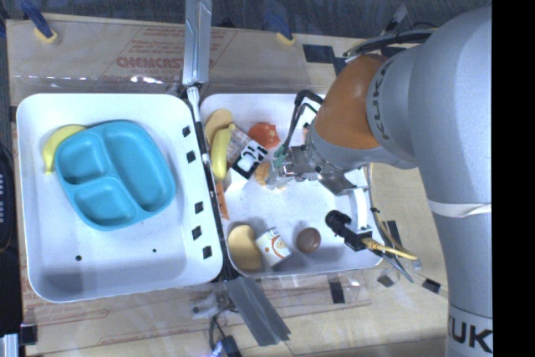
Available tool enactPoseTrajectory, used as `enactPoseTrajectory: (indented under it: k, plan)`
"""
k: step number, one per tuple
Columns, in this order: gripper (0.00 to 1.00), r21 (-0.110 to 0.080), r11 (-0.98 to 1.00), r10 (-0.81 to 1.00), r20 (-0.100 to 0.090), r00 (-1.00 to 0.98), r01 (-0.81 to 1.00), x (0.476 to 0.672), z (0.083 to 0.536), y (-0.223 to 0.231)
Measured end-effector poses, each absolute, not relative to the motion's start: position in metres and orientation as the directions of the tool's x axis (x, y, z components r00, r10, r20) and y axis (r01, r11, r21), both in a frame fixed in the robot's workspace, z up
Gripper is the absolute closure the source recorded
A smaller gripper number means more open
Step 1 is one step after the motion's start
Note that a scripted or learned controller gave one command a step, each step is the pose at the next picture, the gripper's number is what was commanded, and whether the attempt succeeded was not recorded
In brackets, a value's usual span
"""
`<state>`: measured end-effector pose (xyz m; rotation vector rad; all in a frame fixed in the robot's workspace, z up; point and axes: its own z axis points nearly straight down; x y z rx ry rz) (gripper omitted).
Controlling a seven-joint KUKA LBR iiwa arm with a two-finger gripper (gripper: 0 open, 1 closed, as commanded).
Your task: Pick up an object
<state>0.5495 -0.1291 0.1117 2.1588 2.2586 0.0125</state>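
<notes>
**A:** Eyes on the right bin [276, 209]. The grey arm [418, 96] reaches in from the desk's right edge, and the gripper [280, 165] is low over the middle of that bin.

**B:** Open or closed?

**A:** Can't tell from this angle, the wrist covers it. It's right at a small orange piece [262, 173], which lies just beside a black-and-white packet [249, 156].

**B:** What else is there to pick?

**A:** Plenty! Two bananas [219, 148] lie against the edge shared with the left bin, towards the far corner. A red round thing [264, 133] sits by the packet on its far side. Along the near edge there's a row of three: a yellow round thing [242, 245] in the corner, a small can [273, 247] tipped over and touching it, then a brown ball [308, 240] just beside the can.

**B:** And the left bin [50, 247]?

**A:** A blue divided plate [117, 173] takes up its far half, with a yellow banana [57, 142] poking out from under the plate's rim on the side towards the desk's left edge
</notes>
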Motion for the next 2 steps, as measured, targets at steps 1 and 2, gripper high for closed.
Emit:
enactPoseTrajectory:
  k: [1, 2]
  plan:
    - [0.0, 0.016, 0.045, 0.999, -0.007, -0.045, 0.999, 0.549, 0.111, -0.129]
    - [0.0, 0.007, 0.131, 0.991, -0.008, -0.131, 0.991, 0.564, 0.104, -0.109]
